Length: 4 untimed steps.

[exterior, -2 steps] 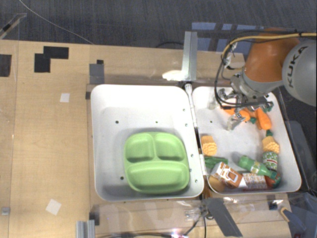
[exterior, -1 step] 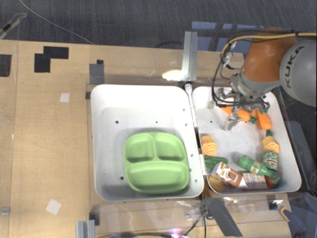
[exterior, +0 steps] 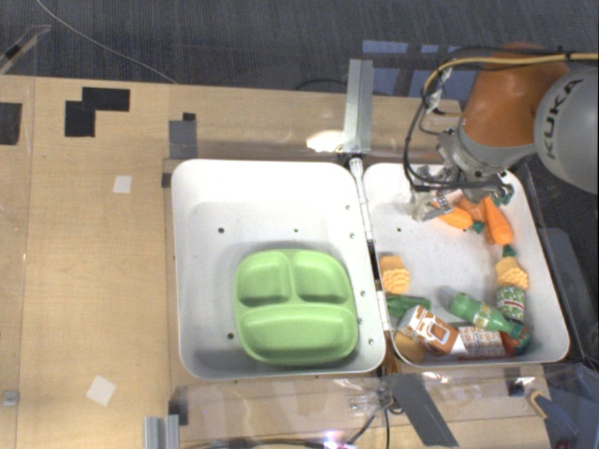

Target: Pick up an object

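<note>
In the left bin [exterior: 197, 251] a green divided plate [exterior: 295, 305], right bin [exterior: 543, 279] holding toy foods, hand [exterior: 442, 204] grip unclear.

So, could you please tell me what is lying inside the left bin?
The left bin holds one green divided tray, its three compartments bare. Whatever lies beneath the tray is covered.
</note>
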Tool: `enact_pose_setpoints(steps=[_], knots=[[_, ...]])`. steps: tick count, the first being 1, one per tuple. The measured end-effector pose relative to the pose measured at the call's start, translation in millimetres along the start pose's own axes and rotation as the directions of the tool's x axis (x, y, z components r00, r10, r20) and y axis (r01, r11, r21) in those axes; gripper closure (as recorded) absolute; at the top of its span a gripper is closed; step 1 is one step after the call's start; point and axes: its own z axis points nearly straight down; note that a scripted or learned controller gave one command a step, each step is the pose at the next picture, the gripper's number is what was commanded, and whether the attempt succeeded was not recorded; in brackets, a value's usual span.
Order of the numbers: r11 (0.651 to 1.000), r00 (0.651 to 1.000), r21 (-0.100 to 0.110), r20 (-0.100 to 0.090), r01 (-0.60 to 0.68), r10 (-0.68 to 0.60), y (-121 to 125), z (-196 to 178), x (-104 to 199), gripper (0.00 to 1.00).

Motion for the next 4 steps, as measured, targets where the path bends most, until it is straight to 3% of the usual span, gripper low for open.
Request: enact_pose_setpoints(steps=[1, 2, 3, 4], knots=[[0.996, 0.996, -0.001, -0.005, 0.095, -0.095, 28.1, -152.9, -12.8, 1.0], [0.957, 0.957, 0.001, -0.011, -0.289, 0.289, 58.6, -231.6, -25.6, 1.0], [0.987, 0.987, -0.005, -0.018, -0.161, 0.161, 74.9, -177.8, -29.9, 1.0], [0.987, 0.987, -0.005, -0.017, -0.158, 0.157, 102.1, -181.3, -41.6, 1.0]])
